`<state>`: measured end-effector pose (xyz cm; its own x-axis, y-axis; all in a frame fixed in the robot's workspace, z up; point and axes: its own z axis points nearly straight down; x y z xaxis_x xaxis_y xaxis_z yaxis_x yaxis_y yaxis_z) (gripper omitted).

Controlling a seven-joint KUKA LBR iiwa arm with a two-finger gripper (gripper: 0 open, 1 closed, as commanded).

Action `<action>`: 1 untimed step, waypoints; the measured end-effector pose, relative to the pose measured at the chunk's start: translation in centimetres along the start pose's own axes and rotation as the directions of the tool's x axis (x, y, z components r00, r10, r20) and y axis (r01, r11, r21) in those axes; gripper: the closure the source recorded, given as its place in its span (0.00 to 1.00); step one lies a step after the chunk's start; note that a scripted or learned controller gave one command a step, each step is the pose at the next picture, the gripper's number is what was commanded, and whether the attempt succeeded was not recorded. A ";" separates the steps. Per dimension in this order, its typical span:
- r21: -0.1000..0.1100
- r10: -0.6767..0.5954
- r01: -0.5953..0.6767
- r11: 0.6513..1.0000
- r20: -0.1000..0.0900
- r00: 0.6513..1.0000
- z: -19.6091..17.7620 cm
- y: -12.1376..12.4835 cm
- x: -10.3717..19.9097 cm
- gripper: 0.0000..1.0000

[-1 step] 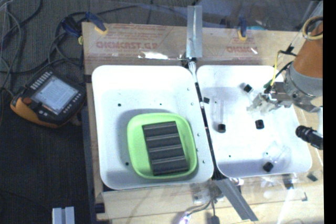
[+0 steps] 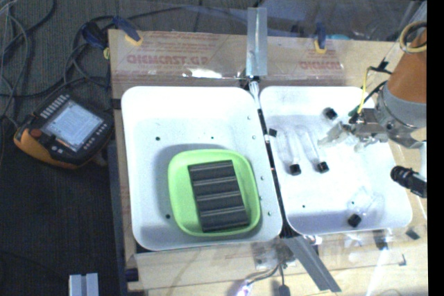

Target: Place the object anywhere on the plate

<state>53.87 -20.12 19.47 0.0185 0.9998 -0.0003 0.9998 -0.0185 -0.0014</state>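
Where the green plate (image 2: 177,180) curves, a ribbed dark block (image 2: 218,195) rests.

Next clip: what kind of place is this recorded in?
Probably a robotics lab test bench: two shallow white plastic bins fixed side by side, a handheld control pendant with a screen lying on dark carpet, and loose black cables.

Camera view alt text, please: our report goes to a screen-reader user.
A dark ribbed block lies on a green plate in the left white bin. The grey arm with an orange band reaches in from the right over the right bin, where small clear pieces with black caps lie scattered. A handheld control pendant sits on the floor at left.
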 end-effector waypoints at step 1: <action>0.000 0.010 -0.010 1.000 0.000 1.000 -5.8 1.2 6.3 0.00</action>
<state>55.19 -13.86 25.27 0.0290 0.9996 -0.0007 0.9996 -0.0290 -0.0009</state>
